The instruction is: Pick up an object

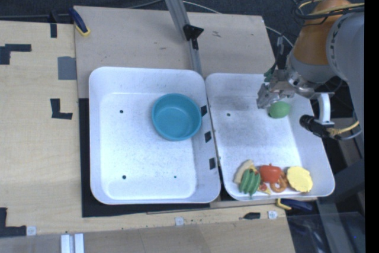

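- The table (35, 127) runs out to the left in bare wood with dark tape marks on it; nothing there serves the pick.
- The left bin (112, 181) holds one thing, a blue bowl (176, 117), upright and mouth up, near the bin's right wall. It sits well apart from the arm, so I judge it is not the target now.
- A grey pole (177, 9) slants down from the top and ends at the seam between the bins; it looks like part of the rig and crosses no object.
- The right bin (237, 121) has its loose items bunched along the near edge: a green piece (250, 182), a red piece (270, 173) and a yellow piece (299, 179), touching or just beside one another. Packed that tight, they would be awkward to pinch one at a time.
- The green ball (279, 109) lies alone near the bin's far right side, with bare floor around it. That isolation probably makes it the easiest pick, and it seems to be the task's thing.
- The tool (273, 94) hangs over the ball's upper left, touching or just above it; which, I cannot tell. Whether its fingers are spread or pressed together is hidden from this angle, and the ball is not visibly between them, so no hold can be claimed.
- The arm (331, 38) reaches in from the right, bent down over that corner, a pose that fits a descent onto the ball.
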Robot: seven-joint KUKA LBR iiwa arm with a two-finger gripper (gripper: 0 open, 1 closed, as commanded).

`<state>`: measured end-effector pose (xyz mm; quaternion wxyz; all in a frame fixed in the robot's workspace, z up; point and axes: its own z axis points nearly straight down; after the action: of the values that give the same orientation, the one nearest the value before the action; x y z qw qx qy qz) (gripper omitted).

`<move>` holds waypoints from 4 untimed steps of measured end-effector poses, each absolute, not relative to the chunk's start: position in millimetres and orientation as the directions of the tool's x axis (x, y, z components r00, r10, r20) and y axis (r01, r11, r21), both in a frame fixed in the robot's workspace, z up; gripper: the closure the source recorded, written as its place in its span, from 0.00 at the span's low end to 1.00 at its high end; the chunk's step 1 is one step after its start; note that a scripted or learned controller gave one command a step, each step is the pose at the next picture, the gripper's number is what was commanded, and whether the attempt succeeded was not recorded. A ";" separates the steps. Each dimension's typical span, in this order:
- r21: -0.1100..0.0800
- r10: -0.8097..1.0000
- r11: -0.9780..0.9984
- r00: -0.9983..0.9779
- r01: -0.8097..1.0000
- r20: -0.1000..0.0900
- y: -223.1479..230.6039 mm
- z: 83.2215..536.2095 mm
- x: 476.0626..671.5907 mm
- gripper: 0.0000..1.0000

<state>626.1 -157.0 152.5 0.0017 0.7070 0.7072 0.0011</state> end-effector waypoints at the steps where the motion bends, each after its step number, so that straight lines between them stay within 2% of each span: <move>1: 0.003 1.000 0.001 -0.001 1.000 0.000 -150.0 198.0 630.6 1.00; 2: 0.004 1.000 0.001 -0.001 1.000 -0.001 -149.8 250.5 631.2 1.00; 4: 0.000 1.000 0.004 -0.004 1.000 0.001 -42.1 244.9 624.6 1.00</move>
<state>624.6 -42.1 244.9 -0.0004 0.7055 0.7087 0.0003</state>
